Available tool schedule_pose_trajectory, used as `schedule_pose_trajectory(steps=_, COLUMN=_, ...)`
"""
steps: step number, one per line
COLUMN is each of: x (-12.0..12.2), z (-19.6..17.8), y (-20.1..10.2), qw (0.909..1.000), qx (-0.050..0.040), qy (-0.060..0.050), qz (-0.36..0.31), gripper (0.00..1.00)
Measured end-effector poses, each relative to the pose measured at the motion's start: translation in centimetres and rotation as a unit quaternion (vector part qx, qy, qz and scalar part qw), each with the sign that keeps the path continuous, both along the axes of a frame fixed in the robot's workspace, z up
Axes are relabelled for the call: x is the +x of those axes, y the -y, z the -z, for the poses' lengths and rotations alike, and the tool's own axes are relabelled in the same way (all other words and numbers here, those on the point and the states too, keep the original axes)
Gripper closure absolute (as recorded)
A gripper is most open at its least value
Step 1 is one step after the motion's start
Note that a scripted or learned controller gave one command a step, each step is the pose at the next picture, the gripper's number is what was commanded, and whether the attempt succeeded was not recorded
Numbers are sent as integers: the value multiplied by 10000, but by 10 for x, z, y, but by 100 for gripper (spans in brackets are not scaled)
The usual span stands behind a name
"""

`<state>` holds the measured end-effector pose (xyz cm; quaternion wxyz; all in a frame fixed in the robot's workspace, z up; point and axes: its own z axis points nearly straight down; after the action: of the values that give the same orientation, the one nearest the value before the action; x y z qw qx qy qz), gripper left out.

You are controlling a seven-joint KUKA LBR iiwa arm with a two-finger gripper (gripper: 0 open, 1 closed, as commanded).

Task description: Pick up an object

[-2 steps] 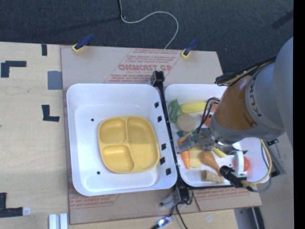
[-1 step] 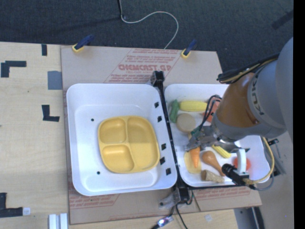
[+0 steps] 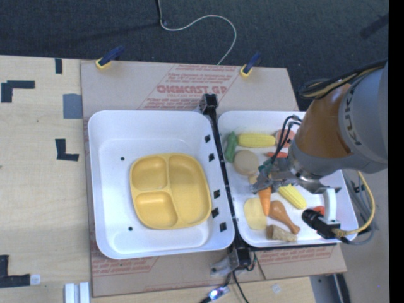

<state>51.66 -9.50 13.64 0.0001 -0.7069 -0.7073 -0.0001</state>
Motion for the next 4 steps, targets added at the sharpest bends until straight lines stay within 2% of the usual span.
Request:
schedule_pose_trajectory(steps=1, x=1, z=-60, y=8, qw=10000, qx=-6, qy=20, qz=0, gripper=100)
schedule_pose_trajectory(steps=2, x=1, z=-89, y=7, qw=10000, qx=-2, qy=6, qz=-4, gripper=100)
schedule_pose_trajectory(steps=3, x=22, z=-91, y=-48, qw=10000, qx=6, qy=-5, qz=-34, gripper=100)
schedule_pose_trajectory(steps=4, x=15, z=-78, y=-55, qw=10000, qx=-4, qy=-20, qz=-2, gripper=100)
